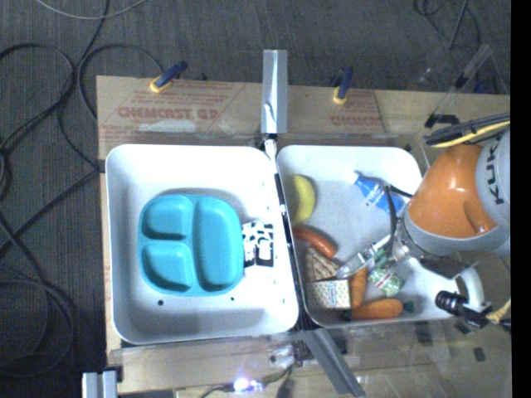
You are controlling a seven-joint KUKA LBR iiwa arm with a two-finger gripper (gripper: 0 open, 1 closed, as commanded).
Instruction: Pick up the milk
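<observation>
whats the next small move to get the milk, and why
Probably move the gripper left, out of the right bin and over the left bin. The black-and-white milk carton lies there beside the blue tray, while the gripper sits among the carrots and sausage, far from it.

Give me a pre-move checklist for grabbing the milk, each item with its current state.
1. Milk located: black-and-white carton in the left bin. Ok.
2. Gripper above the milk: it is down in the right bin. Not ok.
3. Milk uncovered from above. Ok.
4. Room beside the milk: it sits against the blue plate and near the bin's right wall. Not ok, probably tight.
5. Gripper free of clutter: a green-and-white packet lies right at it. Cannot tell.
</observation>
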